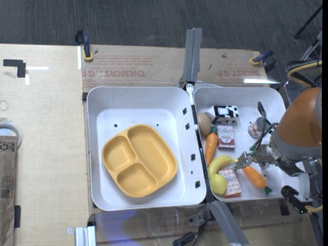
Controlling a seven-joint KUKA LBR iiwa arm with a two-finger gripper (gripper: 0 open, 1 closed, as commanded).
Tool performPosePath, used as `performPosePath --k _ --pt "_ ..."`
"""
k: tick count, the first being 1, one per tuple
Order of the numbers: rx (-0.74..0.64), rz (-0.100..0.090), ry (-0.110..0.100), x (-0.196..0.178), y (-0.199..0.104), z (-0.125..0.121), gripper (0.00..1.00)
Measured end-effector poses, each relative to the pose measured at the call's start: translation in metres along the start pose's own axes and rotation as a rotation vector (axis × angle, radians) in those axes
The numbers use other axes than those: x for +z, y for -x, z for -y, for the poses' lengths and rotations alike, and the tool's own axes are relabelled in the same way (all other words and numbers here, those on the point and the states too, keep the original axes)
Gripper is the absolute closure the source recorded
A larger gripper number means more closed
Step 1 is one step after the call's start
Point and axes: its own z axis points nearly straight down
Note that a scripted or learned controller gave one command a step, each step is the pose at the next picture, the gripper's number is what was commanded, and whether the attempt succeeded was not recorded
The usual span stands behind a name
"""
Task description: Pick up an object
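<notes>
The right bin (279, 99) holds several toy foods. A yellow banana (221, 164) curves over a lemon (217, 184), with a red carton (232, 182) beside them. One carrot (210, 146) lies along the bin's left wall and a second carrot (254, 177) lies near the front. Farther back are another red carton (225, 136), a black-and-white cow box (226, 113) and a brown potato (205, 122). My gripper (245, 161) is low in this bin, at the banana's right tip and just above the second carrot. The wrist hides part of the bin's right side.
The left bin (97, 137) holds a yellow divided plate (139, 160). A spoon (262, 118) and a small round piece (254, 130) lie at the right bin's back right. A grey divider bar (192, 55) stands behind the bins.
</notes>
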Motion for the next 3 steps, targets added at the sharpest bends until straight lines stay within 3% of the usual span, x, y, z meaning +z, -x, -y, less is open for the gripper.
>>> performPosePath --k 1,2,3 --pt "0.26 0.0 0.0 0.0 -0.033 0.0 0.0" --pt "-0.24 0.002 0.001 -0.001 -0.048 -0.05 0.0" --pt "-0.129 0.0 -0.001 -0.028 -0.005 -0.001 0.0"
